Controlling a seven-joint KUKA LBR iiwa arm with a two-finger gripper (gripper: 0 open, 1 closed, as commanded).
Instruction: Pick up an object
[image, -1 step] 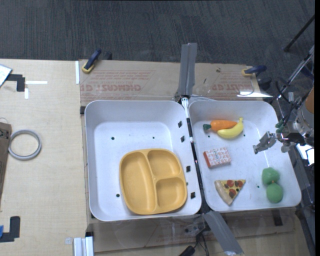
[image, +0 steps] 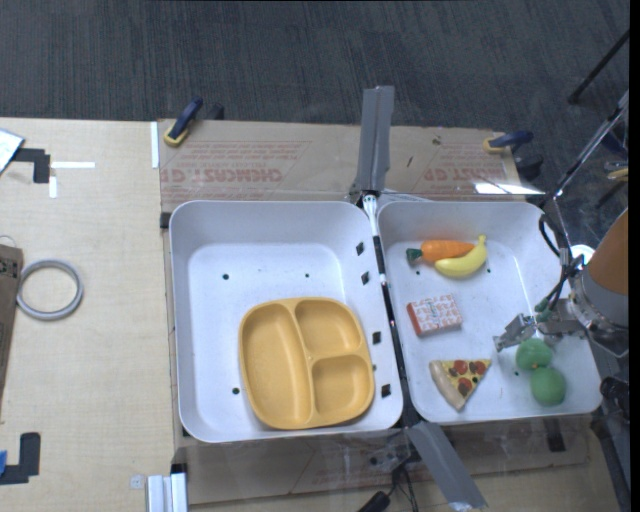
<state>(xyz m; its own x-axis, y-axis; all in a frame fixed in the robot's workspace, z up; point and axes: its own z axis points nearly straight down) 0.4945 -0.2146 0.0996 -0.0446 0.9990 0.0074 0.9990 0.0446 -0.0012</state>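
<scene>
Lowest in the frame among the toys, two green round pieces (image: 541, 372) sit in the lower right corner of the right bin (image: 500, 215), one touching the other, the upper one tucked just under the gripper (image: 527, 330). That green pair looks like the likeliest target, since it lies directly below and slightly right of the metal fingertips in the picture, almost touching them. Its long axis runs from upper left to lower right, roughly along the bin's right wall. Whether the fingers stand apart or together I cannot tell; they are small, pale against the white floor, and nothing is visibly clamped between them.

Moving outward, a pizza slice toy (image: 459, 380) lies to the left of the green pair, point toward the lower edge, apart from the gripper. Above it rests a small pink block (image: 434, 315) with a grid pattern, near the bin's left wall. Further up, a banana (image: 462, 260) curves against an orange carrot (image: 445, 249), the two touching, well apart from the fingertips.

The arm (image: 605, 290) enters from the right edge, cables trailing above it. In my judgement, a short drop and a slight shift toward the lower right would bring the fingers over the green pair; the bin corner crowds that side.

Left of the divider, the left bin (image: 200, 300) holds a yellow divided plate (image: 305, 360). A roll of tape (image: 46, 289) lies on the bench at far left.
</scene>
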